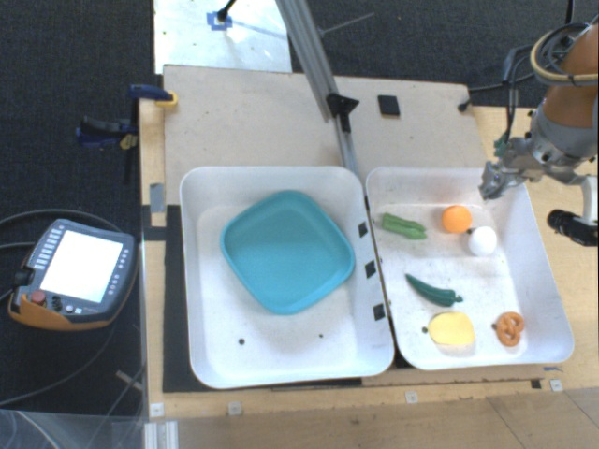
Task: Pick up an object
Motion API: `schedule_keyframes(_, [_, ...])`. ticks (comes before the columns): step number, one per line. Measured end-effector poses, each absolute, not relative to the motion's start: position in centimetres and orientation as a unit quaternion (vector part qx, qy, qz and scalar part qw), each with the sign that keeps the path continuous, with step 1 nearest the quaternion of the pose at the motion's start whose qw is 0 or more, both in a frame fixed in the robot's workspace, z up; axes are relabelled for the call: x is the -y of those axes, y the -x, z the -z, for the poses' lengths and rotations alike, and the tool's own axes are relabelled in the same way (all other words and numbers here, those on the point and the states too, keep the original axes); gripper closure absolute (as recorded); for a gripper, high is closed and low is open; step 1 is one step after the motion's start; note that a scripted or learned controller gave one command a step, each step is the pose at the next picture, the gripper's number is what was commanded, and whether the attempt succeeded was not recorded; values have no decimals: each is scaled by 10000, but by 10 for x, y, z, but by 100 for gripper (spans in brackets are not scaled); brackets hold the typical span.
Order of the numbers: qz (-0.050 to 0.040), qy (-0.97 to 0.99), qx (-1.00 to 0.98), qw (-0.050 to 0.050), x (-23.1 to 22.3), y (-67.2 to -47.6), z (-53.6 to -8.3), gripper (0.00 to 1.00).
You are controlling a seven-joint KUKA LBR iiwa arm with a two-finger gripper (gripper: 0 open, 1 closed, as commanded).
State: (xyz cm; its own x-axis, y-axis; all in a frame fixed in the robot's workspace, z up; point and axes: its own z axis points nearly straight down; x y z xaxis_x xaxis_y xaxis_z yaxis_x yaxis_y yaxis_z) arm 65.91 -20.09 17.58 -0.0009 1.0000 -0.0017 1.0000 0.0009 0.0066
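Pincer (493, 181) hangs over the right bin (552, 279) at its 1 o'clock corner, holding nothing that can be seen; whether it is spread or pressed together cannot be told, too small and blurred. Nearest candidates: orange ball (457, 219) and white ball (482, 240), touching or nearly so, at about 7 o'clock from the pincer. Also in that bin: light green pod (403, 224) at 10 o'clock, dark green pepper (432, 291) at centre, yellow piece (451, 328) at 6 o'clock, pretzel (509, 328) at 5 o'clock. Left bin (201, 279) holds a teal plate (287, 250). Judged: the balls look light, smooth and prone to roll, so take one across its middle. The peppers look like light plastic toys, easiest gripped across the narrow width mid-length. Bins sit on the bench (243, 110).
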Motion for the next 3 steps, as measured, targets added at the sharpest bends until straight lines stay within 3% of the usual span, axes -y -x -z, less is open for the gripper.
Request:
schedule_keyframes(1, [-16, -7065, -7077, 26, 194, -668, -231, 100])
schedule_keyframes(2, [-10, -7067, -7075, 14, 194, -669, -259, 100])
schedule_keyframes(3, [-5, -7056, -7086, 0, 145, -654, -248, 100])
